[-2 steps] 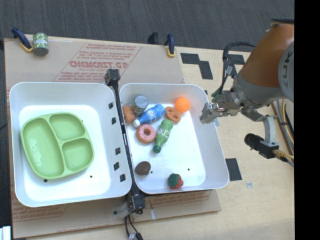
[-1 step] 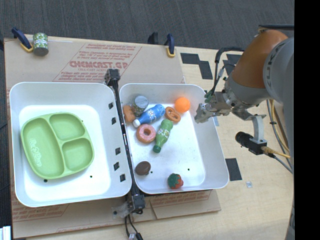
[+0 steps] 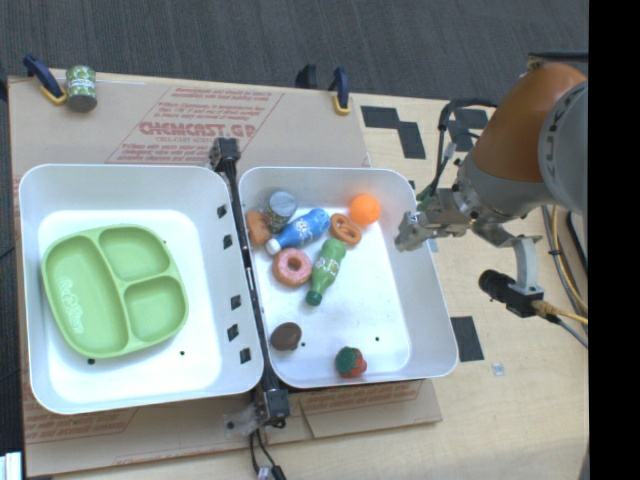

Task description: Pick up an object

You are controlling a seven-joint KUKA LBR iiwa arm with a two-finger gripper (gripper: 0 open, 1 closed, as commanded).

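The gripper (image 3: 412, 230) is seen at the three o'clock rim of the right bin (image 3: 425, 313), nothing visibly held; whether it is spread or clenched cannot be told. Small items are clustered toward the bin's twelve o'clock, among them a green bottle (image 3: 326, 270) and pink doughnut (image 3: 293, 267), probably as scattered. The arm is cut off at right.

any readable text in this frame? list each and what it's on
"CHEMCAST GP": red print, large line, on the brown board behind the bins.
Smaller red lines above and below it on the same board: too blurred to read.
Blue bottle label: too small to read.
Green bottle label: too small to read.
Can at the board's far left corner: label unreadable.
Green tray: embossed mark on its left compartment, unreadable.
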